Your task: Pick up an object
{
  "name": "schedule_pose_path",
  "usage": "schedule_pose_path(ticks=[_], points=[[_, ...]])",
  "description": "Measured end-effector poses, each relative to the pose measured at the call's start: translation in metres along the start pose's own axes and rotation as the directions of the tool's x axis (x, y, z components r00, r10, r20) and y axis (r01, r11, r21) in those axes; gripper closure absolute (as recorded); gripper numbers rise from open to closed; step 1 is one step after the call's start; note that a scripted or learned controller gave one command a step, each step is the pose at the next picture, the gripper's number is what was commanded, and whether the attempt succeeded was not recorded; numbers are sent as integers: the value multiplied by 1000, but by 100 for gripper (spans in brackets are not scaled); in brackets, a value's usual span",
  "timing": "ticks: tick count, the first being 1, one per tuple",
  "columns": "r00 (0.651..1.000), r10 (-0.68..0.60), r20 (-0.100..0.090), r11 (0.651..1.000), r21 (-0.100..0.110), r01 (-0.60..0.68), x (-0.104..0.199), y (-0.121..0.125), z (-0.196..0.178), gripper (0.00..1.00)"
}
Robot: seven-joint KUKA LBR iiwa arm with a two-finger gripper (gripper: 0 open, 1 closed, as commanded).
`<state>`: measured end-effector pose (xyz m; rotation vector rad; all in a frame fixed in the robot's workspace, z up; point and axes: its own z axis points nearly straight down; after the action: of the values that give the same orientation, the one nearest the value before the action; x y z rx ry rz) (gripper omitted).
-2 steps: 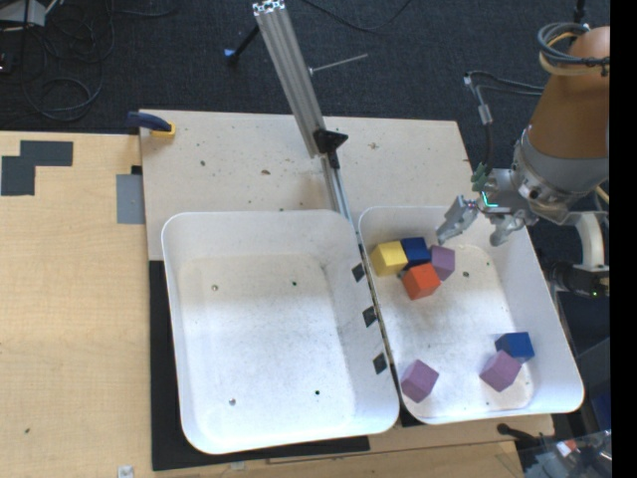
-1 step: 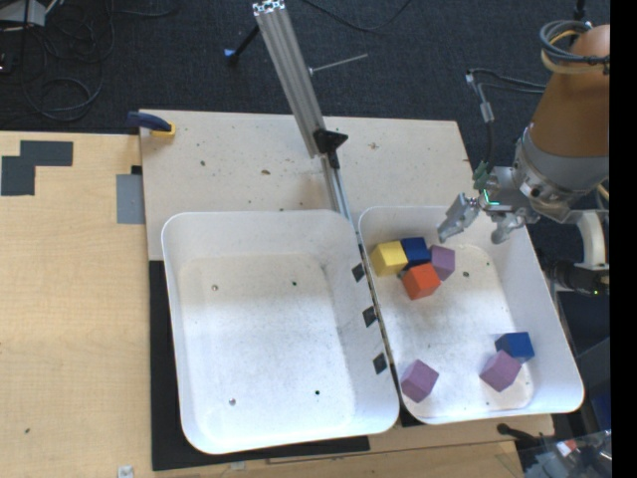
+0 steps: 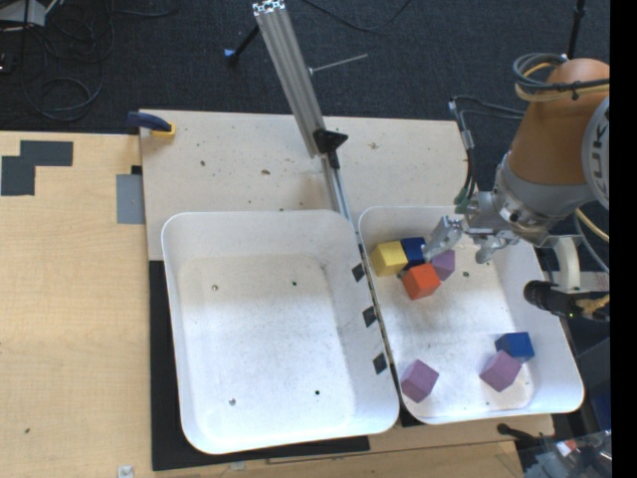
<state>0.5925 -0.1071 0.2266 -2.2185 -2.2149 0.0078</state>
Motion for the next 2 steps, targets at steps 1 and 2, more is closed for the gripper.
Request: schedule_pose_path(ticks=[1,2], points=[[1000,1,0,1000,1,-1,-7,5,57,0],[1000,1,0,1000,0,-1,-10,5,102,0]])
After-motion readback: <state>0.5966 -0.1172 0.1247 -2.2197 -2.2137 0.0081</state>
